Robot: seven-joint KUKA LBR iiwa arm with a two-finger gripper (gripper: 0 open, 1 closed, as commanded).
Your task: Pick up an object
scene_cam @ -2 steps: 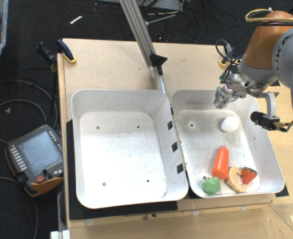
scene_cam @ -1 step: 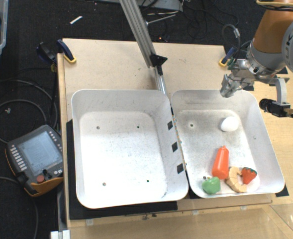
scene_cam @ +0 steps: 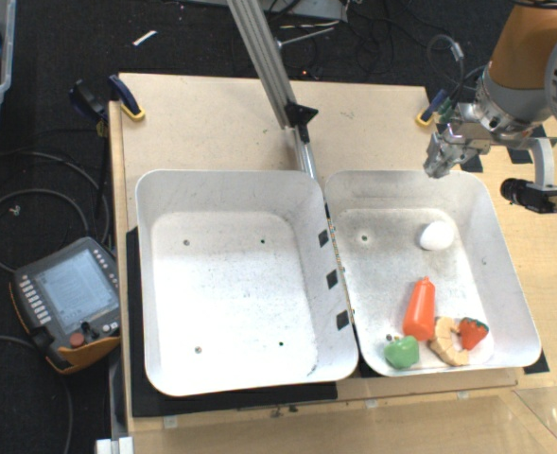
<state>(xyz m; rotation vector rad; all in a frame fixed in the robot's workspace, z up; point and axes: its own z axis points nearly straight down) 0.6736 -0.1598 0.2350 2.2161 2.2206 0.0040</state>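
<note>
The right bin (scene_cam: 486, 206) holds a white egg-shaped object (scene_cam: 437, 236) near its middle. Toward its front lie an orange carrot-like piece (scene_cam: 419, 307), a green rounded piece (scene_cam: 403, 352), a tan piece (scene_cam: 448, 340) and a small red strawberry-like piece (scene_cam: 473, 330). My gripper (scene_cam: 438, 164) hangs above the right bin's back edge, up and slightly right of the white object, with nothing seen between its fingers. The orange band of the arm is at the upper right.
The left bin (scene_cam: 165, 206) sits beside the right one, split from it by a shared rim (scene_cam: 335, 263). A slanted metal pole (scene_cam: 264, 50) rises from the bench behind the bins. A yellow-blue clamp (scene_cam: 127, 100) sits at the bench's back left. A teach pendant (scene_cam: 68, 296) lies on the floor left.
</note>
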